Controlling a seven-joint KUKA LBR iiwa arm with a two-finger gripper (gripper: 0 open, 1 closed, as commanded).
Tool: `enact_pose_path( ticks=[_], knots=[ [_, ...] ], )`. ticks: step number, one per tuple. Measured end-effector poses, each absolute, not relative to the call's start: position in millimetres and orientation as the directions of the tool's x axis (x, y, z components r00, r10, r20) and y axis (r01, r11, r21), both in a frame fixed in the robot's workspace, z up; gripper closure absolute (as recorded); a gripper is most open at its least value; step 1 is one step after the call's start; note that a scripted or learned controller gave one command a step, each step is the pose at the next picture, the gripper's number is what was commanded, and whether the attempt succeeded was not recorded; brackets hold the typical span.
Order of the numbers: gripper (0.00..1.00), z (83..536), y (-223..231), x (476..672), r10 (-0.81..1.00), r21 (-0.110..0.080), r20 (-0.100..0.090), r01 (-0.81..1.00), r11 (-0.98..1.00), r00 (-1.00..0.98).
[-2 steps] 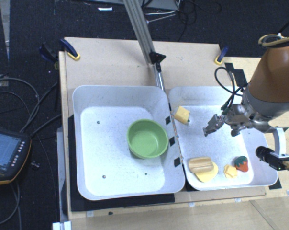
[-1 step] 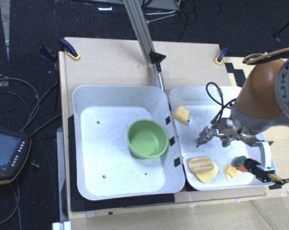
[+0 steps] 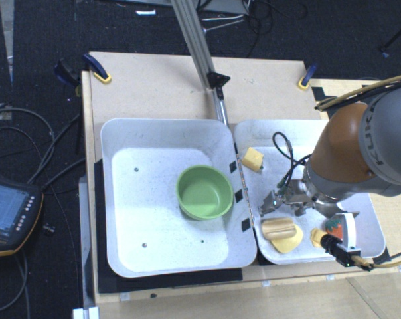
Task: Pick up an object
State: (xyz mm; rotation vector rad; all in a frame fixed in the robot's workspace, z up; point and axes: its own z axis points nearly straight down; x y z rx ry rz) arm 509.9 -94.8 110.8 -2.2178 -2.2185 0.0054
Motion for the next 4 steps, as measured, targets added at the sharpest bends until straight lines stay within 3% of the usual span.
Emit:
enact_pose_path(
  ticks=[1,3,4],
  knots=[
    [1.00,123.4,-95.1,511.3,1.000,-0.001,0.000,1.000,0.000,0.000],
    [1.00,212.5,-96.0,520.9,1.000,0.004,0.000,1.000,0.001,-0.001],
    [1.00,229.0,-96.1,521.4,1.000,0.002,0.000,1.000,0.000,0.000]
  ],
)
